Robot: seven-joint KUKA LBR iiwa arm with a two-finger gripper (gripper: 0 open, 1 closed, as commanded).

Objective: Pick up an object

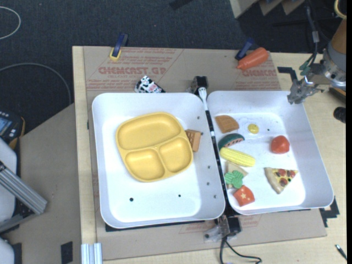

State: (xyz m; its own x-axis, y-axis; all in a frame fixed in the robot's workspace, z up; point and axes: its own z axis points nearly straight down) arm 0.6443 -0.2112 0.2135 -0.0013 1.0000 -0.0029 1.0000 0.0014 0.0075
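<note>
The grey metal end effector (298, 91) hung over the far right corner of the right shallow white bin (313, 150), small and blurred. Whether it gripped anything, I cannot tell; the round red plastic tomato (280, 144) lay in that bin.

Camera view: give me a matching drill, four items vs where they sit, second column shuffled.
Items:
1. yellow divided plate
2. pizza slice
3. corn cob
4. orange clamp

Places:
A. on the bench behind the right bin
B. near front right of the right bin
C. in the left bin
D. left side of the right bin, by the divider

Pairs: 1-C, 2-B, 3-D, 4-A
</note>
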